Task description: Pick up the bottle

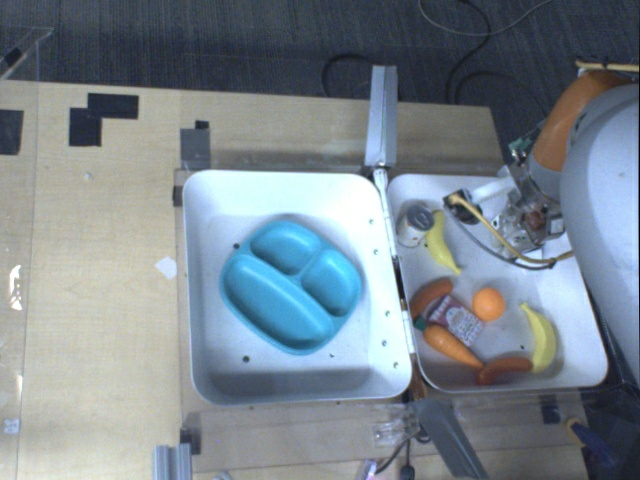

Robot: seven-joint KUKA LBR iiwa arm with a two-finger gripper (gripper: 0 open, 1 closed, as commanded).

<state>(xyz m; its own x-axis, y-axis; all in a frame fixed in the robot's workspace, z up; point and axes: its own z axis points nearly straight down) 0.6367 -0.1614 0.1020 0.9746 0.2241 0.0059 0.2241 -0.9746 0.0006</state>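
Two white bins sit on the worktop; the arm hangs over the right bin's far edge. Whether its fingers grip anything, I cannot tell. The bottle lies near the front-left corner, unpicked.

Two bins side by side on the counter, walls touching. Left bin: a divided tray lying near its middle. Right bin: a small cup at the far left corner, a banana just beside it. Nearer the front, a bottle lying flat (partly over a carrot), an orange to its right, a second banana at the right wall. Gripper over the far right part.
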